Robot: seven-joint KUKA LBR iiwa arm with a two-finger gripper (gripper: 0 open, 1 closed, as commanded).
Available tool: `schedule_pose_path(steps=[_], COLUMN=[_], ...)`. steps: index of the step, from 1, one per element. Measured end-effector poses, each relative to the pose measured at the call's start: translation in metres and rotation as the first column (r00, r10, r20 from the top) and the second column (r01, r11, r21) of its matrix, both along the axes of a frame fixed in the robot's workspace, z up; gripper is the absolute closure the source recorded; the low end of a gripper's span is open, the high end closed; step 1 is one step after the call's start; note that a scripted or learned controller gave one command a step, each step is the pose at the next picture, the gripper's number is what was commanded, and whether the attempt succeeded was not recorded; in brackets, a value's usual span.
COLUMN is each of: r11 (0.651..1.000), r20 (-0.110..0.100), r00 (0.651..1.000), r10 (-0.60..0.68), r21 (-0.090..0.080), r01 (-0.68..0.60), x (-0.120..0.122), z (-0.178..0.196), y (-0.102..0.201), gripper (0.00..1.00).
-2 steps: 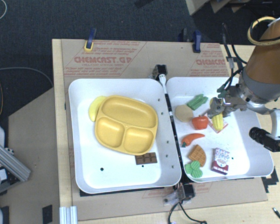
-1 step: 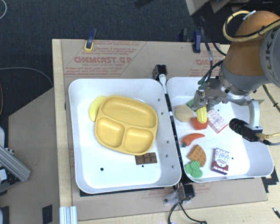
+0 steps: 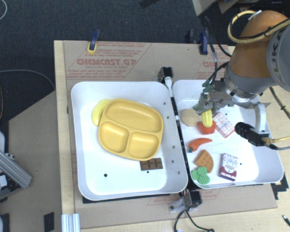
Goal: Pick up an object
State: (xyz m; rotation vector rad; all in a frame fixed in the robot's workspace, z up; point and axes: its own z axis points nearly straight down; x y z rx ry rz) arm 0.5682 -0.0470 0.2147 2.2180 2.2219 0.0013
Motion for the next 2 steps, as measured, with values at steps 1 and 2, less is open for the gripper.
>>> schedule_pose_path(steps=[1, 2], r11=[1.000, 1.000], r20=[0.002, -0.006], r00=[1.000, 1.000], r10=[-0.001, -0.002], r21=[0.000, 0.002], r01=[0.001, 0.002], x=[0.001, -0.007], z=[0.021, 0.007], y=[0.001, 0.005], gripper=[1.00, 1.00])
